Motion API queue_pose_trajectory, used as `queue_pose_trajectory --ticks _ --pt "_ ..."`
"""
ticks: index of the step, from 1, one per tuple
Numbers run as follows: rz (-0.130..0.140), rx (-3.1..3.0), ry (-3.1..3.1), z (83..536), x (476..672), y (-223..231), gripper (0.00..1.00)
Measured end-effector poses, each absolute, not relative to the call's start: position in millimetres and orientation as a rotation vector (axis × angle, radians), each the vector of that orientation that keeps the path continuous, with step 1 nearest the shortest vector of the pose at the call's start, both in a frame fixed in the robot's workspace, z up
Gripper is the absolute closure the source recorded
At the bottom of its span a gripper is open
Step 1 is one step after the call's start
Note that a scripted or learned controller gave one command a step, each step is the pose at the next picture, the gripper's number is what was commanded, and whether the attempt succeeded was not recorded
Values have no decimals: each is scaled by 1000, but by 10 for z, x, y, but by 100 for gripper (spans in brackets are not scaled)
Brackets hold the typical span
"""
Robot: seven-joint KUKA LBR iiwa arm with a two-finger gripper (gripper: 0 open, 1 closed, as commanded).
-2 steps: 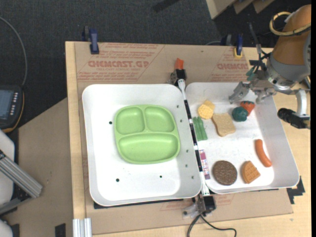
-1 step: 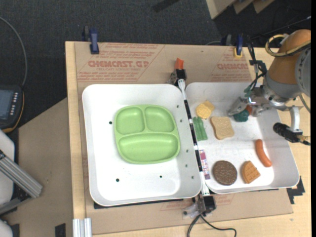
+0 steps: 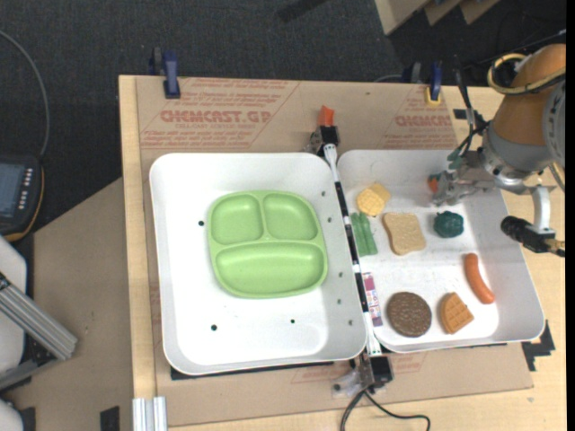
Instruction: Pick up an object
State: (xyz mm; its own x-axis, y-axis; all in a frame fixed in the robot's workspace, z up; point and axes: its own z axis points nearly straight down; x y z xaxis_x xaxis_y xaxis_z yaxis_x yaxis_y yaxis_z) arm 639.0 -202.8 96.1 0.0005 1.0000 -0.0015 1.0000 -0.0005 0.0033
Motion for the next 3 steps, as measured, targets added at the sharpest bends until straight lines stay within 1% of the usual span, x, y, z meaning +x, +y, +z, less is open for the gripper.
queue_pose_trajectory --ticks 1,2,3 --pt "1 2220 2219 953 6387 -2028 0" --pt "3 2214 2224 845 6681 -1457 0" --pt "6 2215 2219 963 6680 -1483 100"
